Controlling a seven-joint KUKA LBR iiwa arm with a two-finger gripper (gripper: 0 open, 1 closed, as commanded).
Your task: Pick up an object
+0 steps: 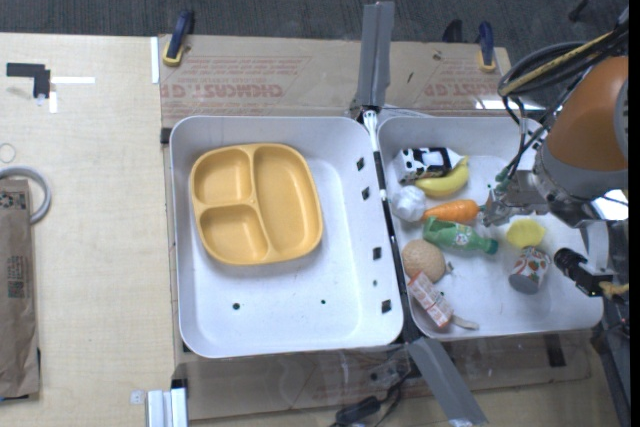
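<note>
The right bin (pixel 560 310) holds a yellow banana (pixel 446 180), an orange carrot (pixel 452 211), a green bottle (pixel 458 237), a white crumpled ball (pixel 407 204), a tan round fruit (pixel 423 260), a pink wrapped packet (pixel 432 301), a yellow lemon (pixel 525 233), a small painted cup (pixel 529 269) and a black-and-white item (pixel 427 158). My gripper (pixel 497 208) hangs low over the bin's middle, just right of the carrot and above the lemon. Nothing shows between its fingers.
The left bin (pixel 290 315) carries a yellow three-part plate (pixel 257 204). A cardboard sheet (pixel 330 75) with blue clamps lies behind both bins. Cables run along the arm (pixel 590 130) at the right. A brown paper bag (pixel 15 285) sits at far left.
</note>
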